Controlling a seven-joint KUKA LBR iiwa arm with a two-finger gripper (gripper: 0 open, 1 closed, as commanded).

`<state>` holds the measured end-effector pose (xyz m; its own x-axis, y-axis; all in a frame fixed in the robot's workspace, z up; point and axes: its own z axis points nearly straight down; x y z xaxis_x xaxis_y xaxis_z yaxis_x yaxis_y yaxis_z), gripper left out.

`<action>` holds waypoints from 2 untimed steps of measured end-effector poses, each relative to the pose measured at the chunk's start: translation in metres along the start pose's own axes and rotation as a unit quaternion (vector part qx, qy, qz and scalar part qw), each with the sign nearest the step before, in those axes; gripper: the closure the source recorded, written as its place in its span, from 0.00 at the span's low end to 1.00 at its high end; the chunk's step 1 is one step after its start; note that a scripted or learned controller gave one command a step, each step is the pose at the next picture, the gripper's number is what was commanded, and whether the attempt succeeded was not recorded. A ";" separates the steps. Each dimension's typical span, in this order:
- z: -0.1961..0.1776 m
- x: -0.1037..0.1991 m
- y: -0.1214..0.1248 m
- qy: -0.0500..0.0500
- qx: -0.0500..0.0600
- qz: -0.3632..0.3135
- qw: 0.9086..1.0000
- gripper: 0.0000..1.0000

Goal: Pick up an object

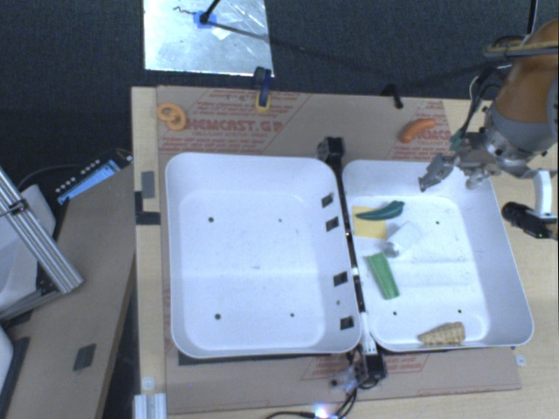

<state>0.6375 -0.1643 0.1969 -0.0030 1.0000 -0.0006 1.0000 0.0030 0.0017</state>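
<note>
The right bin (489, 269) holds a dark green curved piece (382, 209) lying on a yellow block (369, 226), a clear small object (402, 236), a green rectangular stick (382, 275) and a tan ridged cone (442, 333) near the front wall. My gripper (454, 173) hangs over the bin's far right corner, above and to the right of these objects. Its two fingers are spread apart with nothing between them.
The left bin (253, 251) lies beside the right one, joined by a black clamp strip (345, 243). An orange sausage-shaped object (417, 129) and an orange ring (171, 115) rest on the cardboard behind the bins. A foil sheet (208, 23) lies at the back.
</note>
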 end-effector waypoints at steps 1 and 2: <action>-0.010 0.084 0.015 0.001 -0.001 -0.004 1.000 0.00; -0.019 0.159 0.024 0.001 -0.001 -0.004 1.000 0.00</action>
<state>0.6608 -0.0052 0.2163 -0.0117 0.9999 0.0023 0.9999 0.0117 0.0035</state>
